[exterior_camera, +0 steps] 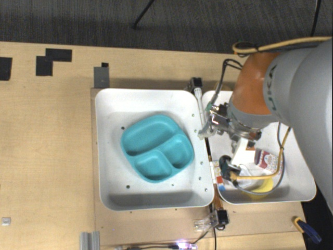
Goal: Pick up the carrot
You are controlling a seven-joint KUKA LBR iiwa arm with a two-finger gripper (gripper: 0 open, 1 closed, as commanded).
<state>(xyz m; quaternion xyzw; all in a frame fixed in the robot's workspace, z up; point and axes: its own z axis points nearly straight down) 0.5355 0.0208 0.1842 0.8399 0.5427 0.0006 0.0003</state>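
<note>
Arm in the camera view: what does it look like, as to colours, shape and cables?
The arm is thick, rounded and smooth, in grey. An orange band wraps it just above the wrist, where silvery metal fittings sit. A thin dark cable arcs up beside the band, and a yellow cable runs along the arm's upper edge. No lettering is legible.

No text I can read, red-and-white packet (pixel 266 162) at four o'clock in the right bin (pixel 303 192), print too blurred
</note>
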